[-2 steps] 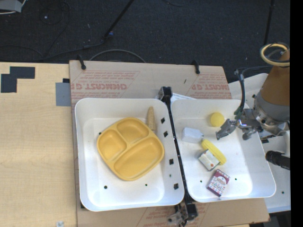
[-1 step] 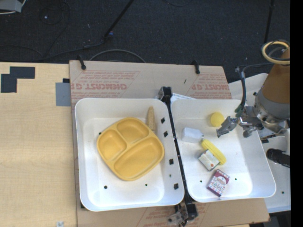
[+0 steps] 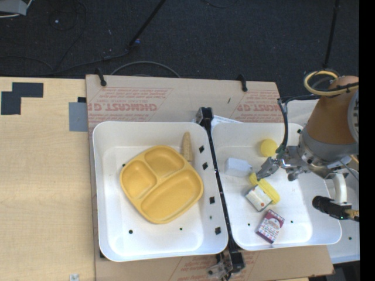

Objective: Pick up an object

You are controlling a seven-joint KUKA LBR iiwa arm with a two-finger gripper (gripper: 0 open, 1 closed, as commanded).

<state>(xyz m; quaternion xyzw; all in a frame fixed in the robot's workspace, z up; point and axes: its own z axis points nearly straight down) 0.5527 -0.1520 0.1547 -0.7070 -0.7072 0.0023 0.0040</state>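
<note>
The left bin (image 3: pixel 111 157) holds a yellow divided plate (image 3: pixel 161 183) touching a tan stick (image 3: pixel 187 146). In the right bin (image 3: pixel 319 230), the arm's jaws (image 3: pixel 265 170) stand narrowly parted, gripping nothing, just above a yellow-and-white block (image 3: pixel 262 194), near a yellow ball (image 3: pixel 268 147) and maroon packet (image 3: pixel 269 225)

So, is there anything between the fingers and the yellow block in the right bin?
Nothing visible. The gripper sits just above the yellow block, with no object between them. The white box lies against the block's lower left side.
</note>
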